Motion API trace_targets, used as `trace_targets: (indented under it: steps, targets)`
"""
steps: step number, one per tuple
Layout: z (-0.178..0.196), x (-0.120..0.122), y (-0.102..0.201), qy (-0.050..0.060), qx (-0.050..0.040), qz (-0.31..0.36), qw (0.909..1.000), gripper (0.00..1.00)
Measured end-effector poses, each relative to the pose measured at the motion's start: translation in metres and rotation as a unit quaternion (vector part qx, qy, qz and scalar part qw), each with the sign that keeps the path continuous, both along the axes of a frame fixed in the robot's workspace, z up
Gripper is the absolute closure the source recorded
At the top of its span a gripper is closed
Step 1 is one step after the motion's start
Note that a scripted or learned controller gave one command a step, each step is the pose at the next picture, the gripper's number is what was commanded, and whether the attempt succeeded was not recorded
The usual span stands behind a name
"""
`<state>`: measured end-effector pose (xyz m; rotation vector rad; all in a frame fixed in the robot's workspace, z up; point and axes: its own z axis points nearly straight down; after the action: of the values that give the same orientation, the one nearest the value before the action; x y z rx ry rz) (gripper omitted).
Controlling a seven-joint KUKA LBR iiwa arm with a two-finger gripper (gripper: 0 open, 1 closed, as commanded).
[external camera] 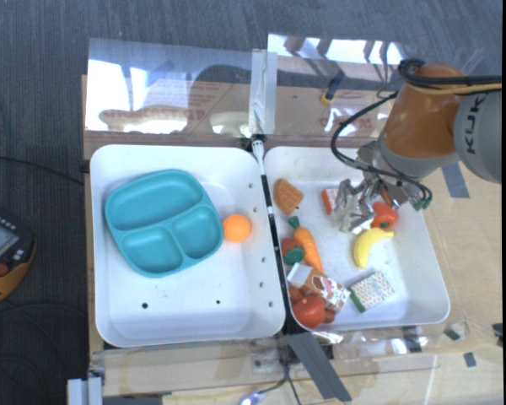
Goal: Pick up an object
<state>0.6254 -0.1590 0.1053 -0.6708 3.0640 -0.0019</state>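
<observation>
Pincer [354,207] is hovering low in right bin [422,298], grip state unclear, banana [369,245] just below it, red tomato [385,216] beside; should be centring before descending.

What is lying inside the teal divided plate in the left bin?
Nothing shows in the three compartments of the teal divided plate; all of them look bare. An orange ball rests on the bin floor beside its right edge, outside it. Whatever lies beneath the plate is covered.
</observation>
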Motion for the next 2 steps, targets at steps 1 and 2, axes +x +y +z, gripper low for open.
trace_targets:
  steps: [1, 2]
  targets:
    - [-0.0130, 0.0479, 0.0459, -0.005, -0.0003, 0.013, 0.9999, 1.00]
    - [-0.0152, 0.0469, 0.0456, -0.004, 0.0001, 0.013, 0.9999, 0.00]
